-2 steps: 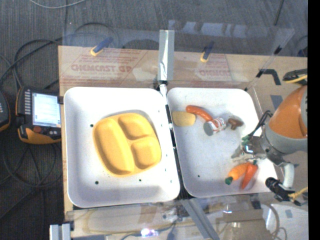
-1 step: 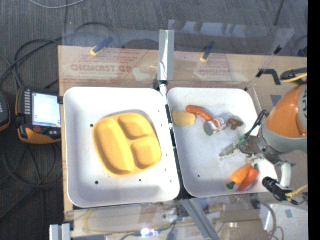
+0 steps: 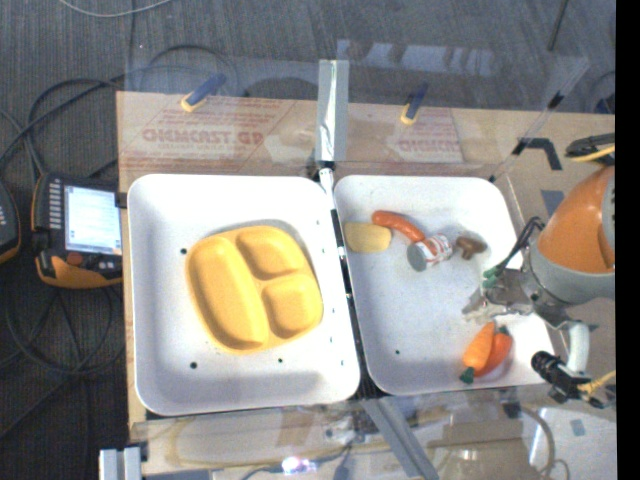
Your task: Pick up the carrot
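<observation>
The carrot (image 3: 485, 350) is orange with a small green stub at its lower end. It lies at a slant in the right bin (image 3: 400, 363), close to the front right corner. My gripper (image 3: 489, 302) hangs just above and behind the carrot's upper end, at the bin's right side. The grey wrist (image 3: 568, 280) and orange band (image 3: 585, 230) come in from the right. Nothing shows held in the gripper.
Farther back in the right bin lie an orange sausage (image 3: 398, 225), a yellow piece (image 3: 367, 237), a small can (image 3: 430, 251) and a brown mushroom-like item (image 3: 470, 243). The left bin (image 3: 160, 368) holds a yellow divided tray (image 3: 257, 286). A pendant (image 3: 80, 230) sits off the bench's left.
</observation>
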Controlling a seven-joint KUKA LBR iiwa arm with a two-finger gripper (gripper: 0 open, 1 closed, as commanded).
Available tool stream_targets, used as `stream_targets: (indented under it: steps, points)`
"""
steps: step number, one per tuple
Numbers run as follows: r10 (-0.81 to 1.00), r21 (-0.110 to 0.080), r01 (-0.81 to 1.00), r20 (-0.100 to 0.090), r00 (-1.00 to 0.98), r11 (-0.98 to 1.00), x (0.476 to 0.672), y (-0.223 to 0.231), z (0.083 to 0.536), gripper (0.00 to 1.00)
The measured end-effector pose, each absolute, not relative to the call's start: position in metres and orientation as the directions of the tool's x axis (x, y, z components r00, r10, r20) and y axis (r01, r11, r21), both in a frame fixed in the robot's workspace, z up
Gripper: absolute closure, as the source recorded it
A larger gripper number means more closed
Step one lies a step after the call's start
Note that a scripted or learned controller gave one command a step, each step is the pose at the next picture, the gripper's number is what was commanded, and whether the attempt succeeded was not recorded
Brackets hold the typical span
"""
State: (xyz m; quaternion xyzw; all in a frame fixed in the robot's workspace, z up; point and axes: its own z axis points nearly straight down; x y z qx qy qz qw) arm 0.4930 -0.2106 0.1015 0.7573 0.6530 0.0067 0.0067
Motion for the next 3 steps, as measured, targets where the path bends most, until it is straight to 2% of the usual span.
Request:
stream_targets:
  steps: [1, 2, 3]
  points:
    - [0.990, 0.016, 0.989, 0.005, 0.144, -0.144, 0.493, -0.208, 0.101, 0.00]
    - [0.990, 0.017, 0.989, 0.003, 0.144, -0.144, 0.494, -0.209, 0.110, 1.00]
    - [0.982, -0.001, 0.982, -0.002, 0.190, -0.190, 0.484, -0.158, 0.199, 1.00]
